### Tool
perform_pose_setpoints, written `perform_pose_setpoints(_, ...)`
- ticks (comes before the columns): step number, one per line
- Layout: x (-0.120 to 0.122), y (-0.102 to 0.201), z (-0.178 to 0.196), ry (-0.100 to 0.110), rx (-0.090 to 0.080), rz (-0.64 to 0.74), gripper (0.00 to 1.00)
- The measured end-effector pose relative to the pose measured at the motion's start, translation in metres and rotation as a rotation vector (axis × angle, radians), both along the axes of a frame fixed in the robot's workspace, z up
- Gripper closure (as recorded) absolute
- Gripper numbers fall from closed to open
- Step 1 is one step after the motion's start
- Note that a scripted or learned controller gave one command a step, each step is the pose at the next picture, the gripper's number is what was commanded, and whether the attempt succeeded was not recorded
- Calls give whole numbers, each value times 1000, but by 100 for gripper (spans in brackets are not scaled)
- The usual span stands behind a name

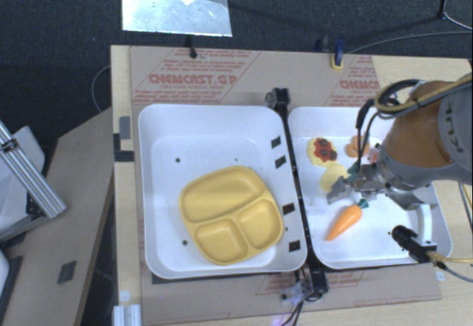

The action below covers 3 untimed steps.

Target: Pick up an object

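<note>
Pincer (pixel 349 190) hovering in right bin (pixel 369 254) beside toy carrot (pixel 344 222), finger state indeterminable, yellow tray (pixel 231 213) lying in left bin (pixel 166 162)

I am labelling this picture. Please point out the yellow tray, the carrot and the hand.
yellow tray (pixel 230 214), camera view, middle of tray
carrot (pixel 344 222), camera view, orange body
hand (pixel 347 188), camera view, grey tip

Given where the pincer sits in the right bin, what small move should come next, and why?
Probably a short drop toward the toy carrot. The pincer hangs just above its leafy end, beside the yellow piece, and nothing shows between its fingers.
</note>
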State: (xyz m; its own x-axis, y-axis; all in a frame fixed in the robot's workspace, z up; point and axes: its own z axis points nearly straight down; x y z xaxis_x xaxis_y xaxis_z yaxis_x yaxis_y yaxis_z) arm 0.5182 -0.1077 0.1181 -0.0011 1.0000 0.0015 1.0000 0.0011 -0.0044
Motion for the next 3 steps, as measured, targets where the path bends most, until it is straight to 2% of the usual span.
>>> perform_pose_setpoints(1,2,-1,14,-6,-2,0,100)
perform_pose_setpoints(2,-2,-8,73,-11,-3,0,100)
perform_pose_setpoints(3,-1,-8,94,-9,-2,3,100)
